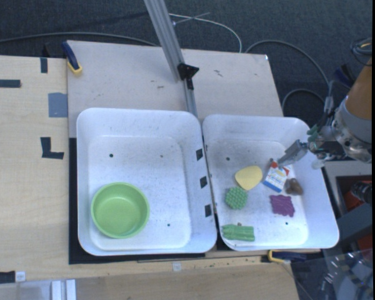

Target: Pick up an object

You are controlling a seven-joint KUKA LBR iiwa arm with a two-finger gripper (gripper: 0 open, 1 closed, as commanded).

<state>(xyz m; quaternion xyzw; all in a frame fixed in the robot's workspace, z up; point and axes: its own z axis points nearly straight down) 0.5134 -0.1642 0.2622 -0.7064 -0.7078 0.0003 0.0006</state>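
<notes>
Six small things sit bunched in the right bin [312, 230], so you have plenty to pick. Closest to the end effector [287, 157] is the white and blue card [276, 178]. You cannot tell its grip. A green bowl [120, 210] sits left.

The arm [356, 114] reaches in from the right, its claw [292, 153] angled down-left.

Bowl [120, 210] in left bin [137, 120]; toys right.
</notes>
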